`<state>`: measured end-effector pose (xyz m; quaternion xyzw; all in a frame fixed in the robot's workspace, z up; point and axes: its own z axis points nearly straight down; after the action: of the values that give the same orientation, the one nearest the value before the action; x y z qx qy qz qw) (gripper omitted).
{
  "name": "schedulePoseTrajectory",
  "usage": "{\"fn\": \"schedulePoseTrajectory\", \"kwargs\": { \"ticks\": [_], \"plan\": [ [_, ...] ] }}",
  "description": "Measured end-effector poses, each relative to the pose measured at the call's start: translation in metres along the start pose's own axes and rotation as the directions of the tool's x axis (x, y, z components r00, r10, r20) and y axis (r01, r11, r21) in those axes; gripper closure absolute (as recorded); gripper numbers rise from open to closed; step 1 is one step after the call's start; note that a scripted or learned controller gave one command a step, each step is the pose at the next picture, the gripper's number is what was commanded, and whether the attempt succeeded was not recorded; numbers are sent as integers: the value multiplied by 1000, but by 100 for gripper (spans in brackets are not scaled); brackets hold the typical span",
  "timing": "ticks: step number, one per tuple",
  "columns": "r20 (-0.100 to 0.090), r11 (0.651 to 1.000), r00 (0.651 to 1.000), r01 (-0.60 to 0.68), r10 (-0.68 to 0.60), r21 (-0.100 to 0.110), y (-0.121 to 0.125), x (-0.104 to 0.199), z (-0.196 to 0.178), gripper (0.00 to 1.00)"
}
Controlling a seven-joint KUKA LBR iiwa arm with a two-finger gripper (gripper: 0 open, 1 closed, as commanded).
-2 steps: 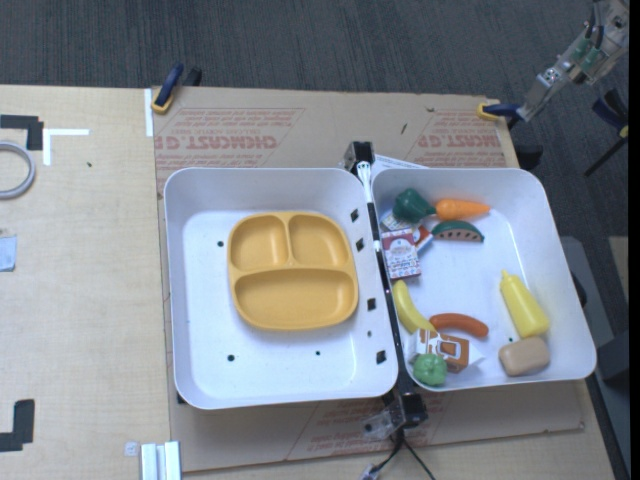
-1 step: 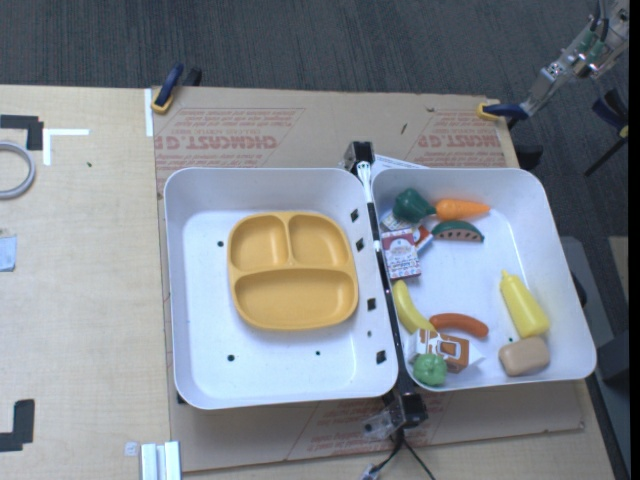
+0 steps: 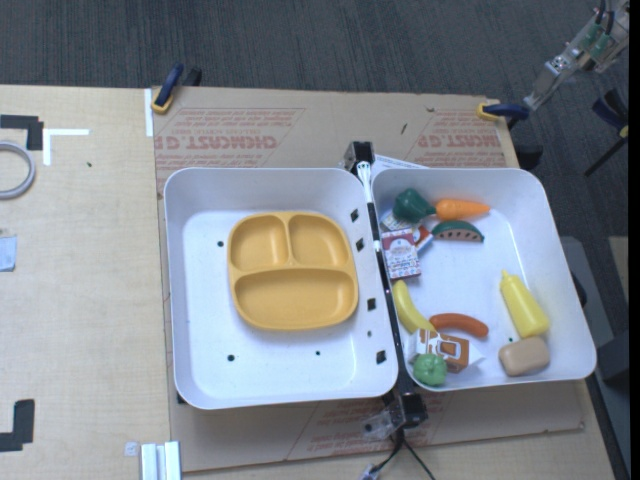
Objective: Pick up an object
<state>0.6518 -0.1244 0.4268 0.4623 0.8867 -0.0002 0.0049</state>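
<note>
Two white bins sat side by side on cardboard; the left bin (image 3: 190,298) held a yellow plate (image 3: 293,270) with three compartments, lying near the bin's middle; the right bin (image 3: 560,258) held a scatter of toy food. At its far end lay a green pepper (image 3: 410,205) just beside a carrot (image 3: 462,209), with a melon slice (image 3: 456,232) just below them; a small red-and-white carton (image 3: 400,252) lay against the bin's left wall, below the pepper. A banana (image 3: 407,307) lay along the same wall, nearer the camera, its lower end close to a sausage (image 3: 459,324). A mustard bottle (image 3: 523,305) lay on its side toward the right wall; just below it sat a bread roll (image 3: 524,356), touching or nearly so. In the near left corner a green ball (image 3: 430,370) rested against an orange-and-white box (image 3: 447,349). The arm's end (image 3: 590,48) showed at the top right corner, well apart from both bins and over the floor; whether the fingers were apart or together could not be told. Blue-and-yellow clamps (image 3: 170,85) held the cardboard's far corners.
</note>
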Motion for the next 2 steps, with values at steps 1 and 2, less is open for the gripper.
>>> {"fn": "schedulePoseTrajectory", "kwargs": {
  "ticks": [1,2],
  "plan": [
    [-8,871,871,492,-492,-1,-32,10,82,100],
    [-3,872,872,490,-490,-3,-31,9,72,100]
  ]
}}
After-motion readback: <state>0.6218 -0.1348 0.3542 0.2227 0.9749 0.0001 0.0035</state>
